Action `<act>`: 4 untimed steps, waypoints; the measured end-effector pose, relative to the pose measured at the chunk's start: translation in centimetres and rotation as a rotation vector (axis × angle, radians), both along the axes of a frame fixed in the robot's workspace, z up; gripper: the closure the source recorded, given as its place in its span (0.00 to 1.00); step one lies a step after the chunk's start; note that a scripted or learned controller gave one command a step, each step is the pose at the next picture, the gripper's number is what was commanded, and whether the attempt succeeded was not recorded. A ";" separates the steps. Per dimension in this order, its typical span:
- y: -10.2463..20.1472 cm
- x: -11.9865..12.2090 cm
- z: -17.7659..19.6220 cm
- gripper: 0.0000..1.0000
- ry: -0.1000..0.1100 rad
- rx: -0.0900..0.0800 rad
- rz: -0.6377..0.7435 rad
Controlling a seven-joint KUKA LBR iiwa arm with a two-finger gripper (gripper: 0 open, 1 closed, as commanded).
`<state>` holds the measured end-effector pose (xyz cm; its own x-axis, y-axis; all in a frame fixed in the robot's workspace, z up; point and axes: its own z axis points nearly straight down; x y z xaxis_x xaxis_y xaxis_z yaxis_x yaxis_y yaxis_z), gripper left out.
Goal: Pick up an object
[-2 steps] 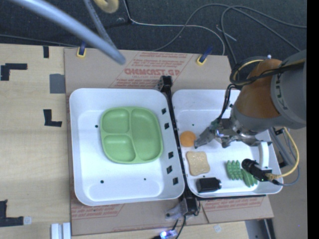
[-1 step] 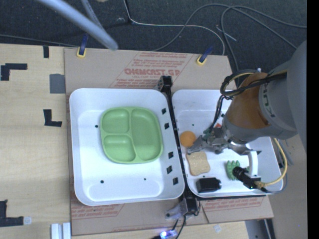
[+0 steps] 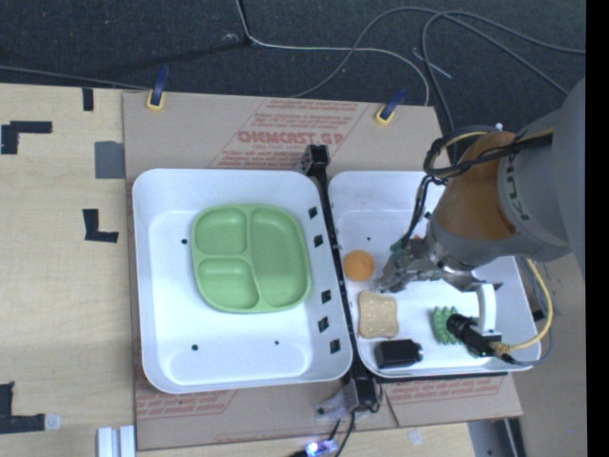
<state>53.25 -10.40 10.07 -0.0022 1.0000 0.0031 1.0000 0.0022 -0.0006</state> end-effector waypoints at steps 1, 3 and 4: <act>0.6 -0.5 5.9 1.00 -0.003 -0.003 0.000; 0.8 -1.2 13.9 1.00 -0.002 -0.003 -0.001; 6.7 0.3 14.3 1.00 0.000 -0.001 0.006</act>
